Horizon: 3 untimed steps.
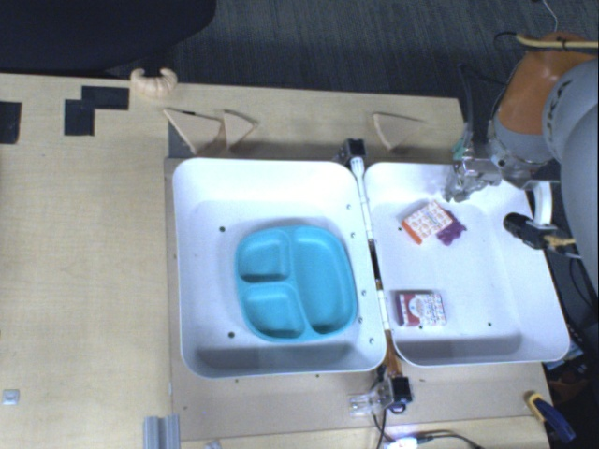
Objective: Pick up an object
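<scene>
Overhead, the arm [552,101] is reaching in from the right, grey with its orange band showing near the top right corner. Its gripper [460,183] is hanging over the far edge of the right bin [505,335], and whether it is open or closed I cannot tell, since the metal parts are too small and blurred to read. Nothing is showing between them.

Just below and to the left of the gripper, a small packet [429,221] with a white and red speckled face is lying tilted on the bin floor, with a purple scrap [453,235] touching its right corner. Whether the scrap is part of the packet is unclear. Nearer the front of the same bin, well apart from the first, a second packet [417,309] with a dark red border is lying flat, close to the wall that the two bins share.

The left bin [206,251] is holding a blue tray [296,281] with three compartments, sitting a little right of centre. Both bins are resting side by side on a pale wooden bench [84,269], their inner rims touching.
</scene>
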Available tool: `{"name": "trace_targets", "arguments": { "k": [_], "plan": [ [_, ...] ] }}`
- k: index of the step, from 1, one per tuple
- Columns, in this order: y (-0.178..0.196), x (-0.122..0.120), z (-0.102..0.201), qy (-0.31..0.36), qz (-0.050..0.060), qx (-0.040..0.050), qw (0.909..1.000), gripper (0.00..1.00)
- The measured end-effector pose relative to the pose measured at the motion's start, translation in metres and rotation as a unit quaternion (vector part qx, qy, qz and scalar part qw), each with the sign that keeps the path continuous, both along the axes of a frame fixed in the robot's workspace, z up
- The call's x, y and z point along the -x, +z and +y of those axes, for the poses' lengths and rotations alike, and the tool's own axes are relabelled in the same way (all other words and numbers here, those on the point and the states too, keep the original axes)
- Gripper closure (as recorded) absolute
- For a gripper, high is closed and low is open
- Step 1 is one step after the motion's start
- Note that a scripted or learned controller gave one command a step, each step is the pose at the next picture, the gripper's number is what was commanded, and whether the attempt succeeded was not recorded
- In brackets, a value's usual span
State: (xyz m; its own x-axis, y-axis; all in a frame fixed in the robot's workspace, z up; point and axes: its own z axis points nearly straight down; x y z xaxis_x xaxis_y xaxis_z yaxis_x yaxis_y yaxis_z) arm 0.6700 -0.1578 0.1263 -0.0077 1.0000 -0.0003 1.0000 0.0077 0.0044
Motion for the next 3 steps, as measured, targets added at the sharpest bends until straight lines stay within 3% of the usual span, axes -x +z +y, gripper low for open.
{"name": "trace_targets", "arguments": {
  "k": [1,2,3],
  "plan": [
    [-0.007,0.0,-0.049,-0.002,0.0,0.0011,1.0,1.0],
    [-0.007,0.0,-0.048,-0.001,0.0,0.0008,1.0,0.0],
    [-0.038,0.052,-0.048,-0.002,-0.002,-0.0001,1.0,0.0]
  ]
}}
